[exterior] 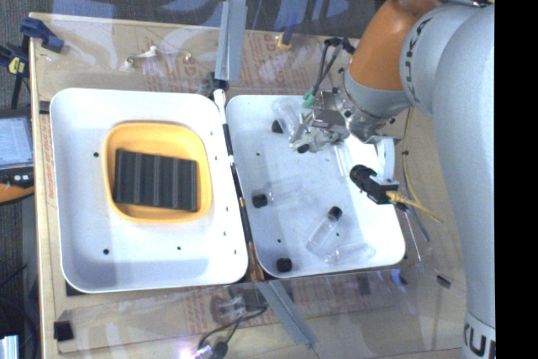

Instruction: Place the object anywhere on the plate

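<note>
Bright, even overhead light; mild glare

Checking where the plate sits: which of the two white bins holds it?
The left bin, away from the arm. The yellow plate with its dark ridged centre lies in it; the right bin has small dark bits.

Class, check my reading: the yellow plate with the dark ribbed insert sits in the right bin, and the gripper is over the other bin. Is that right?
Not quite. The camera view shows the yellow plate with its dark ribbed insert in the left bin, not the right. The gripper is over the other bin, the right bin.
</note>
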Available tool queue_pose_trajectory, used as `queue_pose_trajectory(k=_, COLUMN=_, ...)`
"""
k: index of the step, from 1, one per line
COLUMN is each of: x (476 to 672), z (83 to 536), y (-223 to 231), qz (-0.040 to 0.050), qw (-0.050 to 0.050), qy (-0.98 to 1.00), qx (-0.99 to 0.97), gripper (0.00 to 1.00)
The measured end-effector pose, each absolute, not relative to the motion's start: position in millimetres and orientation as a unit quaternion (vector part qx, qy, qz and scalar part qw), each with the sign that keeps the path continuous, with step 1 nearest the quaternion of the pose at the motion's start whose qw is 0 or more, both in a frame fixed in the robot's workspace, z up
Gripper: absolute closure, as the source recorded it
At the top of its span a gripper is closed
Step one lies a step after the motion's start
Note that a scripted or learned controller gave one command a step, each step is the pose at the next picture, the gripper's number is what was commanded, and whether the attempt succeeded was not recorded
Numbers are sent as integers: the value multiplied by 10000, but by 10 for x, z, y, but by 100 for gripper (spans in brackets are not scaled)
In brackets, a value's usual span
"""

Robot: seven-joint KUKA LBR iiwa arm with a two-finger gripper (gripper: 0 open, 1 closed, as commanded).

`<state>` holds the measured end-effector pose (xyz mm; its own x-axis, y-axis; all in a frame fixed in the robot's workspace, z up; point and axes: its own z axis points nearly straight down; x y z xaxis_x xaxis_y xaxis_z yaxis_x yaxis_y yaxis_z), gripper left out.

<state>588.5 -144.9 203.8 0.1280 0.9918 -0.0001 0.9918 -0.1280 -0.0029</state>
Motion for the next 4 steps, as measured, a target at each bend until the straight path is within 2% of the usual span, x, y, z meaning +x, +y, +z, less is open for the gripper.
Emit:
queue_pose_trajectory(k=1, x=5773, z=1900, y=-766, qz=21, qw=30, qy=-7120, qx=-7022, gripper=100)
queue_pose_trajectory(k=2, x=5642, z=1906, y=-356, qz=20, qw=30, qy=-7501, qx=-6613, gripper=100)
queue_pose_trajectory(k=3, x=5845, z=1915, y=41, qz=7, qw=8, qy=-7805, qx=-6251, gripper=100)
queue_pose_trajectory(k=4, x=5845, z=1916, y=38, qz=7, qw=6, qy=-7804, qx=-6253, gripper=0)
